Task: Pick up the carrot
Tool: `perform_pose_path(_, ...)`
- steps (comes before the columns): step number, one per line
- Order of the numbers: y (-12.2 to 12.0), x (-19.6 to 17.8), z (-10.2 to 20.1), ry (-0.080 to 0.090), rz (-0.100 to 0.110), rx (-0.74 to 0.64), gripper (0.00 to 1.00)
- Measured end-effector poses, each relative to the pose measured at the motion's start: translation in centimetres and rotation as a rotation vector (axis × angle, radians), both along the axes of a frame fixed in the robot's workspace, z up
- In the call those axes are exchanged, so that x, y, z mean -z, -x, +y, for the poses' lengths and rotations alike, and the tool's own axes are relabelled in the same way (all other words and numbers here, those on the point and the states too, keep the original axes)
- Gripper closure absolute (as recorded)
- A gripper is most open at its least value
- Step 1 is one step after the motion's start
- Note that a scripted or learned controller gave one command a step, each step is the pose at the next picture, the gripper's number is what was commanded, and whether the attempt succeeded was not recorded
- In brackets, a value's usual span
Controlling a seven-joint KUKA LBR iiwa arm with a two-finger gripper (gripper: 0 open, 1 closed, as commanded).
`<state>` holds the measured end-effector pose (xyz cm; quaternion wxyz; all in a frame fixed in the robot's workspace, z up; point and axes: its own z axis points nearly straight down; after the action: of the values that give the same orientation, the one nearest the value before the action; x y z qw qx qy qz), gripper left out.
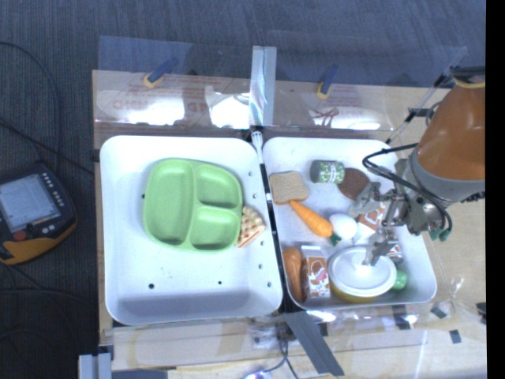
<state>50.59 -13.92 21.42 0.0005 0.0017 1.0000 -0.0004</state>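
Jaws state unclear, gripper (pixel 377 251) over bowl (pixel 361 276) at 4 o'clock of right bin (pixel 272 212). Carrot (pixel 311 219) lies mid-bin, at 10 o'clock from gripper, beside egg (pixel 343 227), untouched.

The table (pixel 110 101) bears two white bins touching side by side: left bin (pixel 134 290), right bin (pixel 426 279).

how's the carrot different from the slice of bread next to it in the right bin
The carrot is orange, long and tapered; the bread slice is brown, flat and roughly square. The carrot lies on a diagonal nearer the middle of the right bin, while the bread slice sits behind it, closer to the divider. The carrot's lower end is near a white egg; the bread slice is not. Both rest on the bin floor, not held by the gripper.
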Motion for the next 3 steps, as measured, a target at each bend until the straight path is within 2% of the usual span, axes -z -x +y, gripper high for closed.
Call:
perform_pose_path(1, 0.1, 11.3, 4.2, 0.0, 0.0, -0.084, 0.0)
perform_pose_path(2, -4.3, 12.3, 4.0, 0.002, -0.007, -0.033, 0.0)
perform_pose_path(3, -4.7, 11.0, 3.7, 0.01, -0.023, -0.032, 1.0)
